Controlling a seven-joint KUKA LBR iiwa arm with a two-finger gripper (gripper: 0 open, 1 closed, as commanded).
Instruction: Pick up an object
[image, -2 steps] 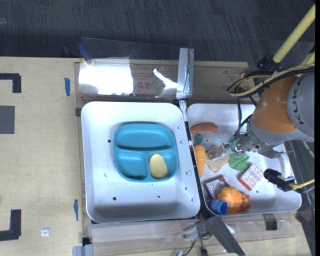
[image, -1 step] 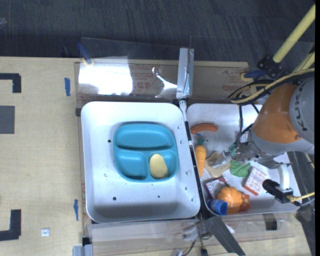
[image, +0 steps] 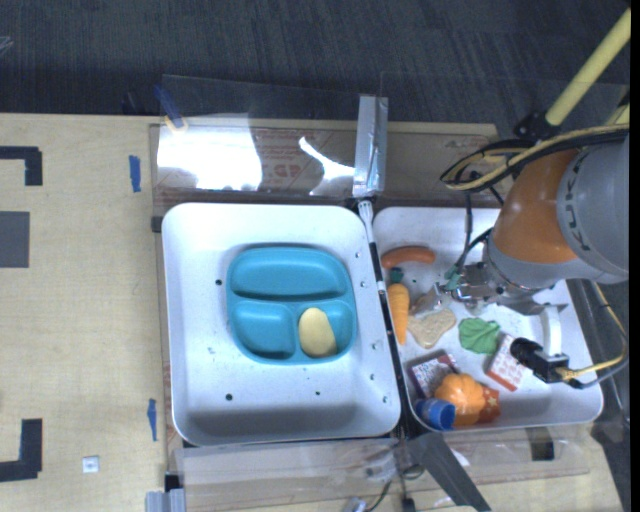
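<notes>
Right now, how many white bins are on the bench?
2. The left bin holds a blue tray with a yellow item. The right bin holds the clutter, under the arm. None seem hidden.

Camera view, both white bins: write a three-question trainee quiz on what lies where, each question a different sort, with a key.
1. True or false: the yellow egg-shaped object lies in a compartment of the blue divided plastic tray.
2. Multiple choice: which bin is the grey arm's two-finger gripper over? A) the left white bin B) the right white bin C) neither
3. Fill in: the orange carrot-shaped toy lies along the right bin's ____ edge, beside the divider.

Key: 1 true, it sits in the tray's lower right compartment. 2 B, above the clutter with the green leaf-shaped piece and the tan bread-shaped slice. 3 left.
</notes>
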